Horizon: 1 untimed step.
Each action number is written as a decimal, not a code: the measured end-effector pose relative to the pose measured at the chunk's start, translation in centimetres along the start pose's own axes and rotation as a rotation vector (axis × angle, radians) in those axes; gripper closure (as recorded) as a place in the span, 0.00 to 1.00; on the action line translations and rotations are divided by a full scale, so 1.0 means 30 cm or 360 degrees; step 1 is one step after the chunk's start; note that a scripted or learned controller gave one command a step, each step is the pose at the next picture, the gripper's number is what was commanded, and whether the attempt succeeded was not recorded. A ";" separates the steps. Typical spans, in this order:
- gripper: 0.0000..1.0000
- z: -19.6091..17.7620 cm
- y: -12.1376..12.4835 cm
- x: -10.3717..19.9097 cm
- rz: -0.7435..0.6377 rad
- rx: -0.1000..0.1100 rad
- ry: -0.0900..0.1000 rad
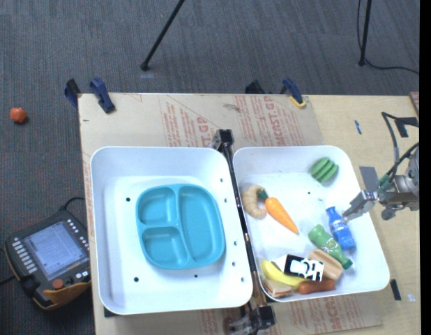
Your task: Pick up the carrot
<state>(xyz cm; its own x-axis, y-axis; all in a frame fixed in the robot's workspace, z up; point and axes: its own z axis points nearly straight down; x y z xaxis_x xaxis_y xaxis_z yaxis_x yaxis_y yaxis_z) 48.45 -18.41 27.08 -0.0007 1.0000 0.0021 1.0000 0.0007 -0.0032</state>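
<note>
- A smooth blue tray (180, 227) with three compartments is seen in the left bin (104, 187).
- The carrot (280, 213), an orange cone with a green top, is found left of centre in the right bin (285, 160), just beside a curved beige piece (254, 201).
- The metal gripper (372, 197) is placed at the right rim; whether it is clenched or released cannot be told.

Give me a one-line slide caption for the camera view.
Carrot lies loose in the right bin among toy foods, hand at the bin's right rim; blue tray in the left bin.
</note>
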 end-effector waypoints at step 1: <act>0.00 0.550 0.067 0.118 0.0084 -0.0024 -0.0011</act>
<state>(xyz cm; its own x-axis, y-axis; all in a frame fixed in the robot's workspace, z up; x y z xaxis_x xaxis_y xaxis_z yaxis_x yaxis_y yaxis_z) 50.42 -14.85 10.58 0.0520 0.9986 -0.0049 0.9986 -0.0520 0.0119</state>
